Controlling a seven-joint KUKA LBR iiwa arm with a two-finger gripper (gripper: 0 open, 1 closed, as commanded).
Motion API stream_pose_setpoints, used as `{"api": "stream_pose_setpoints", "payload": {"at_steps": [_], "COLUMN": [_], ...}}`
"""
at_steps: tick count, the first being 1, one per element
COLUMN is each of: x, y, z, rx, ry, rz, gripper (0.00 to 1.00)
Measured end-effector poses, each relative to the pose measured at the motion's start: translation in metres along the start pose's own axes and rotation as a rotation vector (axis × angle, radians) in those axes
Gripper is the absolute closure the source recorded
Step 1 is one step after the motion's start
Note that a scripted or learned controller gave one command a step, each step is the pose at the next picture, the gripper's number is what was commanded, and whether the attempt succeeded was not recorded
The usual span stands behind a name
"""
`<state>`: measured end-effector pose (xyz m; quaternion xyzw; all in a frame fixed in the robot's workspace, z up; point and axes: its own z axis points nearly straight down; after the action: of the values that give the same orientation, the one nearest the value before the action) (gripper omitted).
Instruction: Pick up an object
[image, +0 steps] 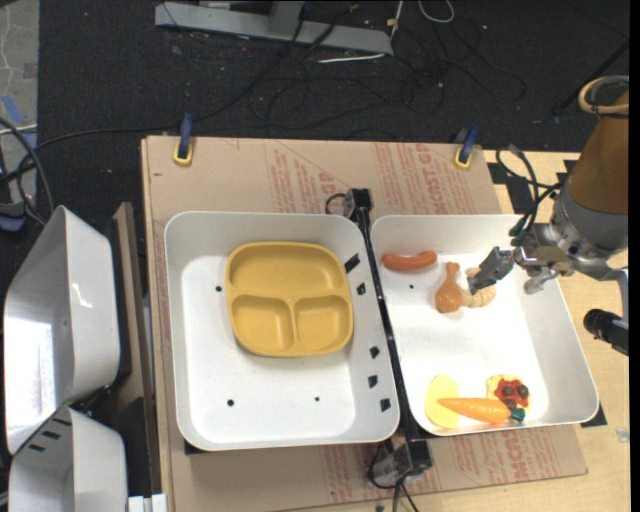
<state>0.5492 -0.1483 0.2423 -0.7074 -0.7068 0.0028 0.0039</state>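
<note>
Two white bins sit side by side on the table. The claw (487, 275) hangs in the right bin (560, 330), touching the drumstick (453, 291); whether it grips I cannot tell. A sausage (409, 261) lies near.

A tan chicken drumstick (452, 290) lies flat just left of the fingers (492, 268), its bony end nearest them.
</note>
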Motion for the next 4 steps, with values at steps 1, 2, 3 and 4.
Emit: {"api": "stream_pose_setpoints", "payload": {"at_steps": [1, 2, 3, 4], "x": [0.0, 0.005, 0.002, 0.003], "y": [0.002, 0.0, 0.007, 0.007], "z": [-0.004, 0.04, 0.1, 0.154], "rx": [-0.009, -0.005, -0.004, -0.004], "ry": [-0.002, -0.001, -0.001, 0.0], "rz": [-0.002, 0.0, 0.0, 0.001], "gripper": [0.0, 0.0, 0.0, 0.0]}}
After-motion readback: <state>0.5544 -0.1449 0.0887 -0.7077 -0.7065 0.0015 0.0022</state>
